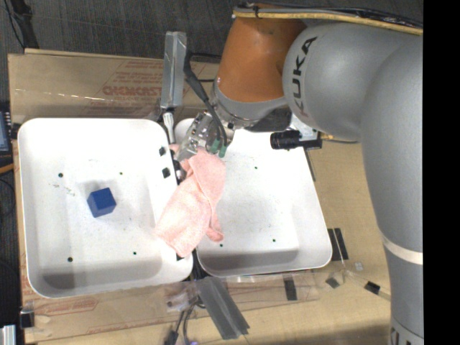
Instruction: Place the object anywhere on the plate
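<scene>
The pincer (pixel 203 141) sits at the top of the seam between the two bins, closed on the upper end of a pink cloth (pixel 192 205). At far left, the left bin (pixel 43 264) holds a small blue cube (pixel 101 201) on its floor, well apart from the cloth. The cloth hangs down from the pincer and drapes across both bins' inner rims. Rightward, the right bin (pixel 287 214) lies under the grey arm (pixel 345 85) with its orange band (pixel 251 56). Both bins rest on the brown surface (pixel 352 214).
</scene>
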Controlling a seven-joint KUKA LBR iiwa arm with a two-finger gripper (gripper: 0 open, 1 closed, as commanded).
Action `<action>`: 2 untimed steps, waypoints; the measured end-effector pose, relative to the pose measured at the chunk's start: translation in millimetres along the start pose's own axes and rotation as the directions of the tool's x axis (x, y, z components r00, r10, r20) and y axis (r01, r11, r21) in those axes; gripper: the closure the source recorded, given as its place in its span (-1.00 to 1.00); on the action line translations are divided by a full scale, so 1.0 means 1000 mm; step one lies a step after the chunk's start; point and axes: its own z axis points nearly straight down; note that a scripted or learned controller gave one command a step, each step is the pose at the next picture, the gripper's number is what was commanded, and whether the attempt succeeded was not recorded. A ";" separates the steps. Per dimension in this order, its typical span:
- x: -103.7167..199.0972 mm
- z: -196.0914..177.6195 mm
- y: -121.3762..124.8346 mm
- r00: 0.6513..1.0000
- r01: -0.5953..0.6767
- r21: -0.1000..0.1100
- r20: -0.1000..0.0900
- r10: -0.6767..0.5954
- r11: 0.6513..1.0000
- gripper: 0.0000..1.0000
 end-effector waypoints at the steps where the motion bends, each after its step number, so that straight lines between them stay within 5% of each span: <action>1: 0.005 -0.012 0.044 0.919 0.393 -0.001 0.002 -0.393 0.919 1.00; 2: 0.008 -0.011 0.096 0.892 0.452 -0.001 0.000 -0.452 0.892 1.00</action>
